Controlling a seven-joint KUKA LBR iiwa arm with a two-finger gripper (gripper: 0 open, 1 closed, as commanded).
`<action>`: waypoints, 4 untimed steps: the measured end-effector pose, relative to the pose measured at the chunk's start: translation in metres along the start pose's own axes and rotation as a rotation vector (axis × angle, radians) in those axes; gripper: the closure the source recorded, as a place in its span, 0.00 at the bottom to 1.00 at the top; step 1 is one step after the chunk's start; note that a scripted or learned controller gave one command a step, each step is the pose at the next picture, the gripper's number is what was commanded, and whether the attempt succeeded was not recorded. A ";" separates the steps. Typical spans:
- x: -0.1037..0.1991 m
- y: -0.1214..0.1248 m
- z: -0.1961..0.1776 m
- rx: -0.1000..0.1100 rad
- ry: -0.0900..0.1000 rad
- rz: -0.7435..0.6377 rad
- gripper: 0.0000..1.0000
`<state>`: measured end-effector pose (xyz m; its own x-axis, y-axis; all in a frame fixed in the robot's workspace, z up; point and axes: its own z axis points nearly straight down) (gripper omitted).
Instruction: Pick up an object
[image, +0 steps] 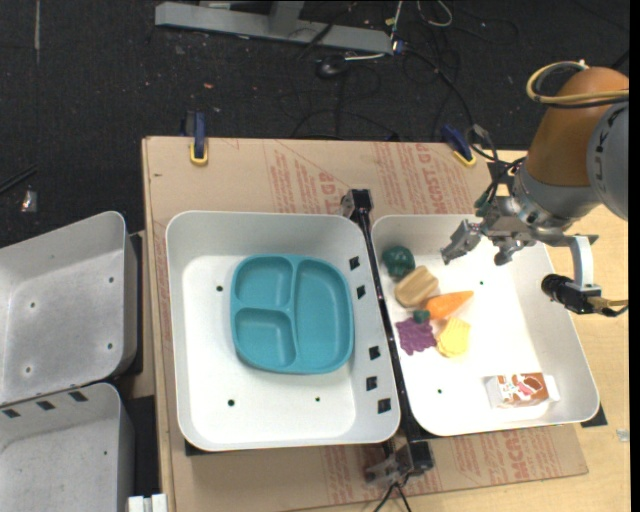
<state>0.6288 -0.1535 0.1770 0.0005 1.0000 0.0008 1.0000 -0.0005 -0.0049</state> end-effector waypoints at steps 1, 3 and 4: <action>0.005 0.000 0.043 -0.002 0.000 -0.001 0.00; -0.005 -0.001 -0.021 -0.010 -0.003 0.000 1.00; -0.005 0.001 -0.075 -0.012 -0.003 -0.003 1.00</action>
